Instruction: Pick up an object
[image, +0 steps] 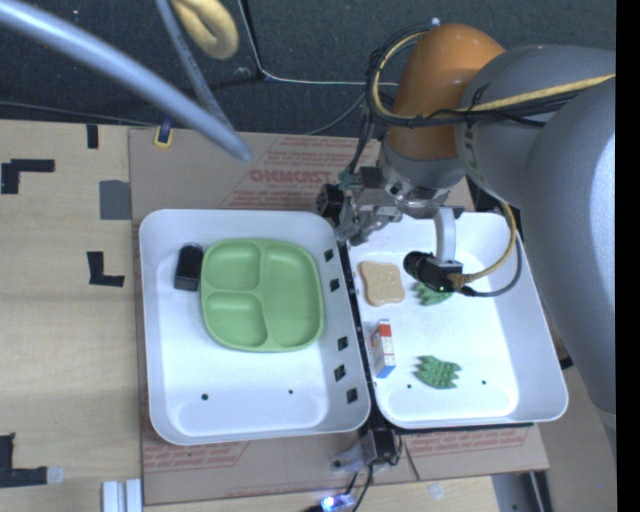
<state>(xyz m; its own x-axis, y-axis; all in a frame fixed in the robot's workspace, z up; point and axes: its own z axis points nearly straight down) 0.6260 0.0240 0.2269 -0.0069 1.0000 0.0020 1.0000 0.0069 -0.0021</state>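
Grey arm (575, 180) holds its pincer (352, 212), grip I cannot tell, at the bin rim (349, 290); descending might clip it, missing the tan slice (382, 283) just beside.

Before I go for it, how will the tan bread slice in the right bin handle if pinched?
The bread slice lies flat and looks thin, so a push probably slides it. It looks like a toy, likely light and stiff. Flush on the right bin floor, its edges may resist gripping.

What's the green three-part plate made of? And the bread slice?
The light green three-part plate looks like smooth moulded plastic: even colour, rounded ridges. The tan bread-shaped slice looks matte, maybe foam or plastic toy food; too small to tell.
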